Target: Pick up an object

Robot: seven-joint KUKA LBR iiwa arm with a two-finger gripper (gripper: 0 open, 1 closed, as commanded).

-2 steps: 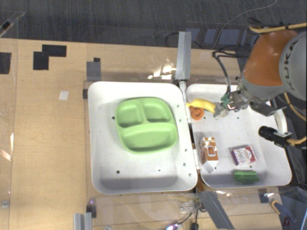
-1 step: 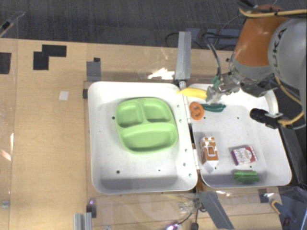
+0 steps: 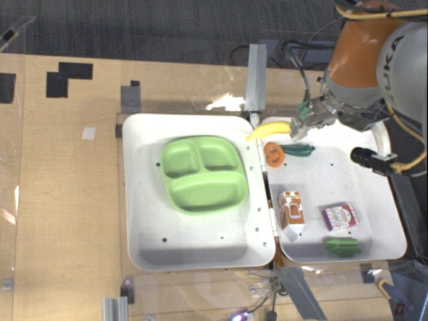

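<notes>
The hand [image 3: 306,120] hangs over the far left corner of the right bin [image 3: 374,179], at about 11 o'clock from that bin's middle, with the grey arm [image 3: 374,52] and its orange band behind it at 1 o'clock. Whether the hand is apart or together cannot be told from this slant; nothing is seen clamped in it.

Just beside the hand at 9 o'clock lies a yellow banana [image 3: 269,131], resting across the wall between the bins. At 6 o'clock from the hand a dark green pepper [image 3: 299,150] lies flat, touching or nearly touching an orange fruit [image 3: 273,154] at its 9 o'clock. The task's thing is judged to be one of these three, the banana or the pepper being nearest.

To do the step well, the hand should centre over one thing alone before it descends; the cluster is tight, so a descent between pepper and fruit risks pushing both aside. The banana sits against the bin wall, which may block one side of the grasp.

Well apart, toward 6 o'clock, are a small carton [image 3: 291,210], a purple packet [image 3: 339,216] and a green vegetable [image 3: 342,247]. The left bin [image 3: 140,179] holds a green divided plate [image 3: 202,173]. Both bins rest on the desk [image 3: 60,179].
</notes>
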